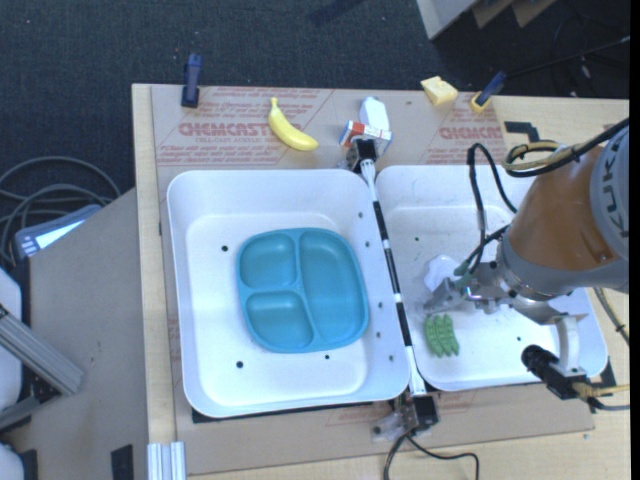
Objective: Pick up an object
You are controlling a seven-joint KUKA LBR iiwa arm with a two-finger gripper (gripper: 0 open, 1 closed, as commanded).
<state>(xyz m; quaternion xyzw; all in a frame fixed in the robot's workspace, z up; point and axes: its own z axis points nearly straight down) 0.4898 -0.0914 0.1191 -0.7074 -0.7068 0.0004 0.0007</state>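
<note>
The right bin [520,363] holds a small green ridged object [441,335] near its front left and a small white object [440,268] just behind it. My gripper [449,290] hangs low over the left part of this bin, between the two objects, right beside the white one and a little above the green one. The grey arm with its orange band [560,218] covers the bin's right half. I cannot see anything held.
A blue divided plate [301,289] lies in the left bin [200,268]. On the bench behind the bins lie a banana [290,129], a red and white item [368,128], a yellow block [437,90] and two blue clips [190,78]. Cables run along the right.
</note>
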